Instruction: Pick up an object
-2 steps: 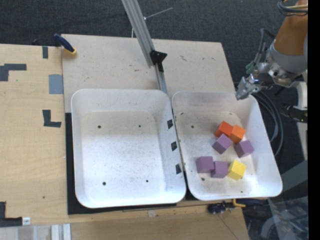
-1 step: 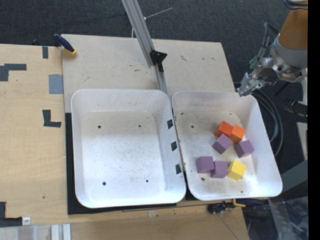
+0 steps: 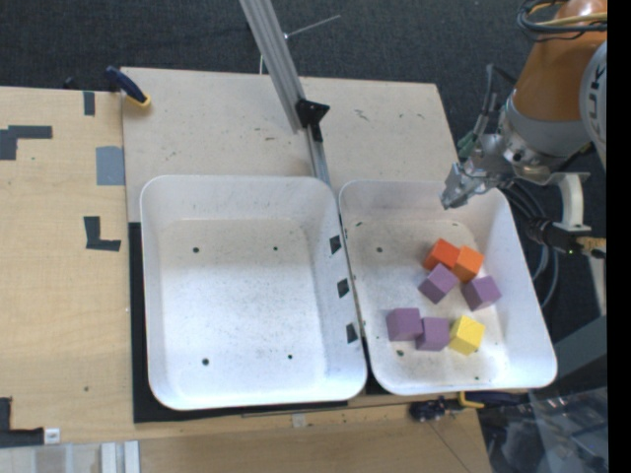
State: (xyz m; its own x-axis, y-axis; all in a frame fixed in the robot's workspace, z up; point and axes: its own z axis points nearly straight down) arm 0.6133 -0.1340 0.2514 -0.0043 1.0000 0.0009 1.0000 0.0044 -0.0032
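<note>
The two-finger gripper (image 3: 458, 197) is seen over the far rim of the right shallow white bin (image 3: 523, 264); how it stands cannot be told. The small foam cubes (image 3: 449, 297), orange, purple and yellow, lie clustered nearer; a neighbour could be knocked during descent.

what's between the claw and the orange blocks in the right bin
Nothing: in the camera view, just bare white bin floor separates the claw from the orange blocks.

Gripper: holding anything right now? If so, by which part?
Nothing held. The gripper sits above the right bin's far rim, apart from the blocks lying inside.
</note>
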